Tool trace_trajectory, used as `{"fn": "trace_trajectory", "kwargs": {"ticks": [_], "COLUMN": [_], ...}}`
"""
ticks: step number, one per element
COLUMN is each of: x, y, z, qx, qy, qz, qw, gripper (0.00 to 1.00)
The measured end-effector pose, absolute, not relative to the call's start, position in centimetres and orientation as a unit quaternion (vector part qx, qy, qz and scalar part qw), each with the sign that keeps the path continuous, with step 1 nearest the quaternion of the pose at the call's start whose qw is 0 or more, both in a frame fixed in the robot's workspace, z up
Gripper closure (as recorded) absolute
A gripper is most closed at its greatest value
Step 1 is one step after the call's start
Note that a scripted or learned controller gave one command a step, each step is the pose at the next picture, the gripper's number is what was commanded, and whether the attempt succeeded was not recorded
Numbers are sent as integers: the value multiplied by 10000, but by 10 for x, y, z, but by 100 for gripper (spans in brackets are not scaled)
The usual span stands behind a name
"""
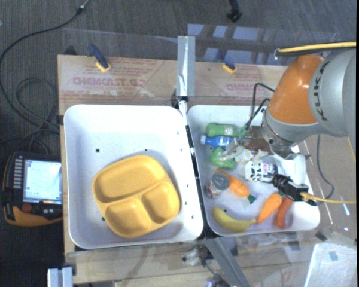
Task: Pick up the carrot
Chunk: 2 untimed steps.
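Reaching arm: the grey KUKA arm with its orange band (299,97) comes in over the right shallow white plastic bin (198,160), carrying the gripper (244,149) low over the clutter at that bin's far end.
Grip state: cannot be told; the wrist and the clutter hide it, and nothing shows held.
Just under the gripper: a green plastic bottle (218,130), a blue-and-white bottle (216,141) and a black-and-white patterned carton (260,171) crowd here, probably just where they were tipped in.
A little nearer the camera than the gripper: a stubby orange vegetable-shaped toy (238,186) lies beside a small round tin (218,183); it may be a second carrot.
Carrot: the long tapered orange carrot (269,208) lies flat, well short of the gripper towards the bin's near wall, between a yellow banana (233,220) and a red-orange sausage-shaped piece (284,213), touching both, so a grasp has little room.
Far from the gripper: a yellow three-compartment plastic tray (136,195) sits in the left white bin (84,130).
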<state>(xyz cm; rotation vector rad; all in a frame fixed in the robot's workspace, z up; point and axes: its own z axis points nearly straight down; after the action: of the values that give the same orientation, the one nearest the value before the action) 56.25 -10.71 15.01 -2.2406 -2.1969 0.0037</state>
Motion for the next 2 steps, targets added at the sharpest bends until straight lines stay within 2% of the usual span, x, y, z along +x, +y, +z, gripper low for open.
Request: {"fn": "trace_trajectory", "kwargs": {"ticks": [1, 2], "x": [524, 508], "y": [-120, -117], "z": [118, 113], "qx": [-7423, -6944], "qy": [-6696, -7181], "qz": [-145, -209], "qw": [-186, -401], "gripper": [0, 0]}}
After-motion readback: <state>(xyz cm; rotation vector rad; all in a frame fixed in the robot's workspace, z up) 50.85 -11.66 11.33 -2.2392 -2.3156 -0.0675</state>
